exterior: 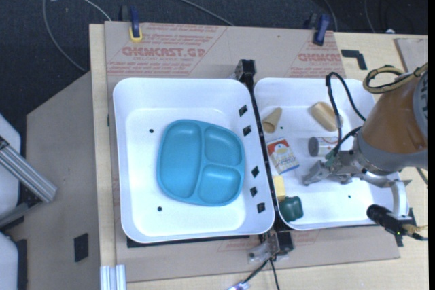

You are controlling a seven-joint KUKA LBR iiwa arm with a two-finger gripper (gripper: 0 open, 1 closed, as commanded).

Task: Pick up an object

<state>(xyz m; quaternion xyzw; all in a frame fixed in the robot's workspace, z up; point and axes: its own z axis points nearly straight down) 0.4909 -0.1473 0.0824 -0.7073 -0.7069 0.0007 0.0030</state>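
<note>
The gripper (314,175) is low inside the right bin (353,217); its opening cannot be determined and nothing is visibly held. A small grey cylinder (313,145) lies just beyond it. Centre over one object before closing.

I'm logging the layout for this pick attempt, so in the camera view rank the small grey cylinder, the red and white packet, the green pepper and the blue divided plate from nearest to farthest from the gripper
From the gripper:
1. Small grey cylinder, just above it in the right bin.
2. Red and white packet, to its left.
3. Green pepper, lower left corner; nearly tied with the packet.
4. Blue divided plate, in the left bin.
</note>
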